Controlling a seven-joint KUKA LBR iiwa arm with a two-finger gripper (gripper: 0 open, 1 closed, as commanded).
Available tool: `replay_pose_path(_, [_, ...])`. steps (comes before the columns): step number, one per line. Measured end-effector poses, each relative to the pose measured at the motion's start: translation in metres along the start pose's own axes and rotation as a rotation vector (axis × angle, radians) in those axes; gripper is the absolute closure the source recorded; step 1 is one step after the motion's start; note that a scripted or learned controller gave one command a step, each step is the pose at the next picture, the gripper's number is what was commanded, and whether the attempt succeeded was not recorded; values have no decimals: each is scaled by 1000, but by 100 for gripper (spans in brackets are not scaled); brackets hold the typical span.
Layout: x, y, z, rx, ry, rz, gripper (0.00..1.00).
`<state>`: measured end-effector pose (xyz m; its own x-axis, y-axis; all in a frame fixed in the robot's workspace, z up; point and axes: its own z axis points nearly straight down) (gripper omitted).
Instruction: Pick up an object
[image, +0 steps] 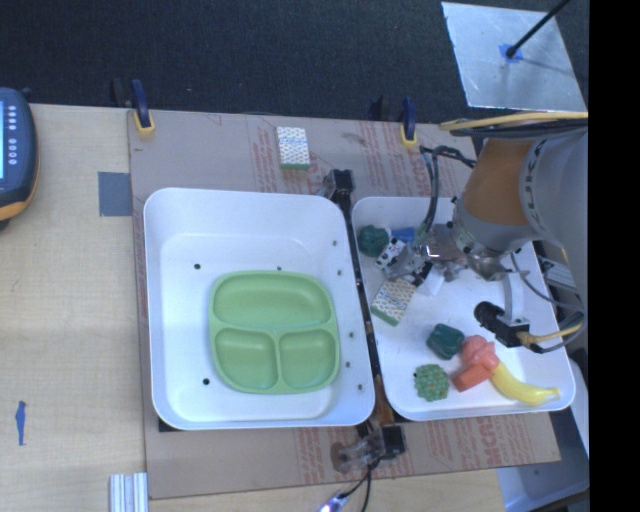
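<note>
Seen from above, the table carries two shallow white bins side by side on a sheet of brown cardboard. The left bin holds a green divided tray lying flat near its middle. The right bin holds the loose things: a dark green lump at its far left corner, a pale speckled block tilted against the left wall, a dark green piece near the middle, and along the near side a round green knobbly ball, an orange-red piece and a yellow banana that touches the orange-red piece. The grey arm with its orange band reaches in from the right, and its claw hangs low over the far left part of the right bin, just above the speckled block and beside the dark green lump. Whether the claw is apart or together I cannot tell. A second speckled block lies on the cardboard beyond the left bin.
</note>
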<state>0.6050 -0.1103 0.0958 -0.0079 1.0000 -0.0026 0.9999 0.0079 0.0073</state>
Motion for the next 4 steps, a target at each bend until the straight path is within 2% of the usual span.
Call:
replay_pose_path(1, [-92,-14,3,6,-1,9,0])
replay_pose_path(2, [-28,47,5,41,-2,-5,0])
replay_pose_path(3, [-105,37,-88,5,0,7,0])
replay_pose_path(4, [-59,51,-15,0,-2,5,0])
